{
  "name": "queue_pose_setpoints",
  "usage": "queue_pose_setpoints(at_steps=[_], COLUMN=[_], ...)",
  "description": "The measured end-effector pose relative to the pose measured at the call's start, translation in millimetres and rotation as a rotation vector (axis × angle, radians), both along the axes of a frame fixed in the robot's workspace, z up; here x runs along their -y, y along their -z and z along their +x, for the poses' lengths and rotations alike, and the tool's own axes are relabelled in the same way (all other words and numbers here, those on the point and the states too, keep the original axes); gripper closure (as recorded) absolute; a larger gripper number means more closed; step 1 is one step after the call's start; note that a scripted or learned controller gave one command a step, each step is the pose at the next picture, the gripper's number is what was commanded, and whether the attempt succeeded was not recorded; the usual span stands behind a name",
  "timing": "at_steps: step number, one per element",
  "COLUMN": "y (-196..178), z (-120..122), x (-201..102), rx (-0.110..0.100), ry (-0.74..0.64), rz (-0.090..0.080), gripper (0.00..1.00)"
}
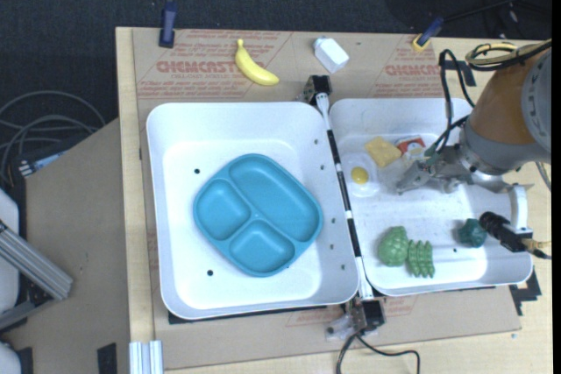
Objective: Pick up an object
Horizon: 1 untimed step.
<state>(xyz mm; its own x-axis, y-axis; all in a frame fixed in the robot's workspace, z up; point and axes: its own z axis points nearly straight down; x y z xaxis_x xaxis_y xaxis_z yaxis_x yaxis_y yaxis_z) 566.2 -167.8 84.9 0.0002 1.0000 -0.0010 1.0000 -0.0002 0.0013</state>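
My gripper [412,178] reaches in from the right and sits low over the middle of the right bin [438,114]. A yellow wedge [381,151] and a small red piece [410,144] lie just beyond it, toward the bin's back. A small yellow round piece [359,175] lies to the gripper's left, close to the bin wall. Near the front of this bin lie a green lumpy toy [394,245], a green ridged piece [421,258] and a dark teal object [472,232]. I see nothing held by the gripper.
The left bin [175,136] holds a blue divided plate [256,213]. On the bench behind the bins lie a banana [254,66] and a white block [331,54]. Black cables [451,79] hang by the arm at the right bin's back right.
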Motion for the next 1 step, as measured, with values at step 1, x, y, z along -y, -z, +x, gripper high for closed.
queue_pose_setpoints(at_steps=[1], y=[0.9], z=[-87.7], x=[-43.0], rx=[-0.003], ry=[0.000], rz=[0.002], gripper=[0.00])
